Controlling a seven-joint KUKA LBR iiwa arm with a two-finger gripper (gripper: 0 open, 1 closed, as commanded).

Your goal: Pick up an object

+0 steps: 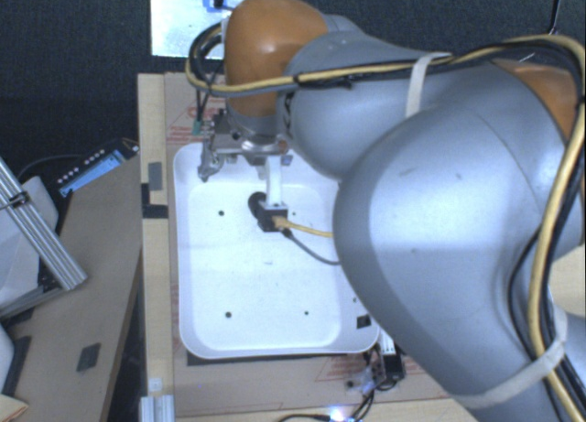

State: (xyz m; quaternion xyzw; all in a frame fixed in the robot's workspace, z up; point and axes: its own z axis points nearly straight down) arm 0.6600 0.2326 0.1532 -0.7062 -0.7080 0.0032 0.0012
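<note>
Along the near edge of the white bin (pixel 183 255) the floor is bare white, with only small dark dots that read as holes in the tray rather than things to lift. The middle of the bin looks the same. My own arm (pixel 439 191) covers the bin's right side and the bench beyond it, so I cannot tell where the object lies. If there is one, I judge it is hidden under me.

At the far left corner of the bin hangs my gripper (pixel 218 156), low over the floor and close to the far wall. Whether it is spread or pressed together I cannot tell from this slant.

To do this step well I would not close on that corner blindly. I would lift clear so the hidden part can be checked, then come down straight over a thing's middle, away from the walls, and squeeze only once it sits inside the gripper.
</note>
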